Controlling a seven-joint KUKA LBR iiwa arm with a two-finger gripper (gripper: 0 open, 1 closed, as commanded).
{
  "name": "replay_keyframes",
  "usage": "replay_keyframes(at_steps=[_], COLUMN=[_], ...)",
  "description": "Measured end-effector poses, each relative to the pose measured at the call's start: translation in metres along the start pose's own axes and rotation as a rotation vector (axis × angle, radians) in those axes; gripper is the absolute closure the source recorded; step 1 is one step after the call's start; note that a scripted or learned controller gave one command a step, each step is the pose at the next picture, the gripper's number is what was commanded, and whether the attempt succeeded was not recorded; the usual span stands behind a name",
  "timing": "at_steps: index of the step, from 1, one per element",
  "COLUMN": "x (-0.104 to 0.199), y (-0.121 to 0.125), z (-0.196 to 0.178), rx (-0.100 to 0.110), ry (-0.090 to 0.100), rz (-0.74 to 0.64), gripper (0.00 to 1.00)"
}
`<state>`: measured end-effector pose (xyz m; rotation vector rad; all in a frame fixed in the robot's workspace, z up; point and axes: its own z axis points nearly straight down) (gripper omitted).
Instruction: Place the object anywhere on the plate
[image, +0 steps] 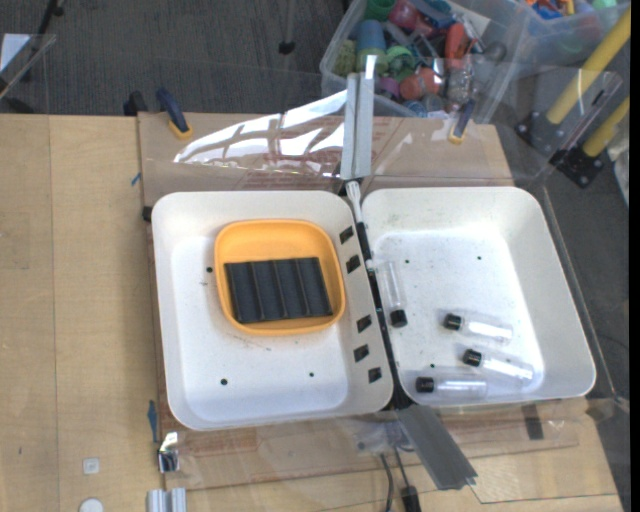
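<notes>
An orange plate (275, 240) with rounded corners lies in the left bin (190, 380). A black ridged block (278, 289) lies across the plate's middle. In the right bin (520, 220) lie several clear tubes with black caps. One tube (390, 292) rests along the bin's left wall. Another tube (478, 325) lies near the middle, a third (497, 365) lies below it, and a further tube (450, 383) sits by the front wall.
A divider (362, 300) with black tabs runs between the two bins. A metal post (358, 120) stands behind them. At the back right sits a clear box (430, 50) of colourful toys. Bare wooden bench (70, 300) spreads to the left.
</notes>
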<state>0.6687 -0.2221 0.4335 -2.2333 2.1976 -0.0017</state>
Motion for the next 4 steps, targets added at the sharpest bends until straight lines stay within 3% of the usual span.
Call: replay_keyframes(at_steps=[2, 3, 4], x=[0.001, -0.002, -0.009], y=[0.001, 0.0, 0.0], z=[0.0, 0.001, 0.001], rx=[-0.002, -0.002, -0.005], ry=[-0.001, -0.001, -0.002], rz=[0.003, -0.47, -0.651], gripper=[1.0, 1.0, 1.0])
